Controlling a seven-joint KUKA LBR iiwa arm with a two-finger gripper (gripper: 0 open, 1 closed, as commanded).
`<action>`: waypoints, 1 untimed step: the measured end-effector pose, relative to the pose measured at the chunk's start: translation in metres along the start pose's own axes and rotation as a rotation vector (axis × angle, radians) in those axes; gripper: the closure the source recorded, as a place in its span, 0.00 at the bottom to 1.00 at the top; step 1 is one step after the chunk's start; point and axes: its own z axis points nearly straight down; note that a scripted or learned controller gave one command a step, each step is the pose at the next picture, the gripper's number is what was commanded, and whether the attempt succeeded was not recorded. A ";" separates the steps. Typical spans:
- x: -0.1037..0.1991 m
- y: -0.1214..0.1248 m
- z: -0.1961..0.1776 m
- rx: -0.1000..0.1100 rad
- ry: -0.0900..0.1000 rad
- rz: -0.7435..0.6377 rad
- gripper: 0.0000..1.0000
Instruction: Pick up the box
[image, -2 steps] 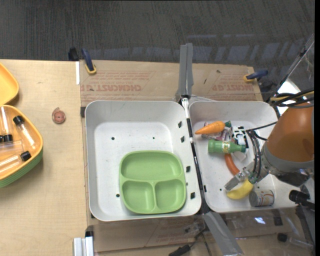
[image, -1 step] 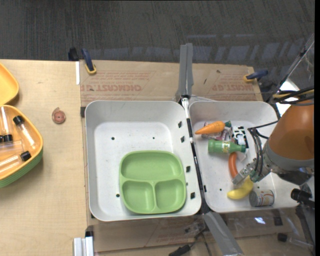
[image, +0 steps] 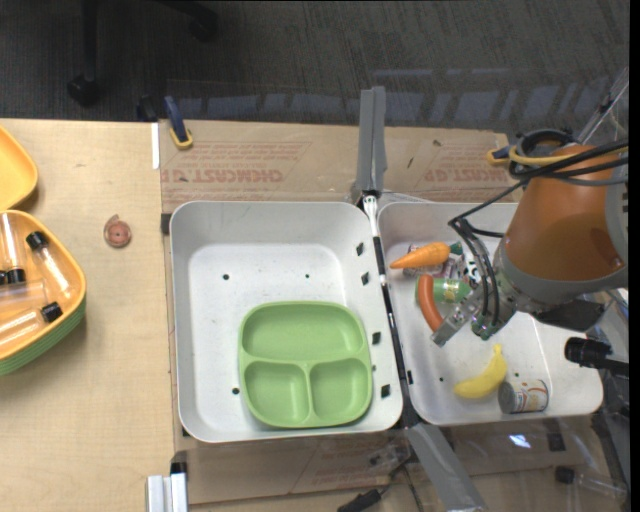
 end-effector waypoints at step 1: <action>0.007 0.103 0.001 0.002 0.001 0.092 1.00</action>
